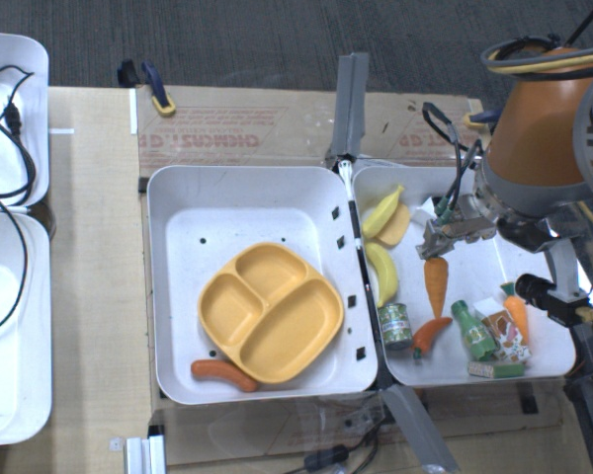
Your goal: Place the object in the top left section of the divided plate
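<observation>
Two bins: your divided plate [270, 311] sits in the left bin [168, 265]. Gripper [445, 240] hangs over the right bin [563, 349], pinching the carrot's [435, 286] top; the carrot dangles toward 6 o'clock. A sausage [223, 372] lies at the plate's 7 o'clock.

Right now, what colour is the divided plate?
Yellow-orange, plain; the divided plate shows best in the camera view.
</observation>
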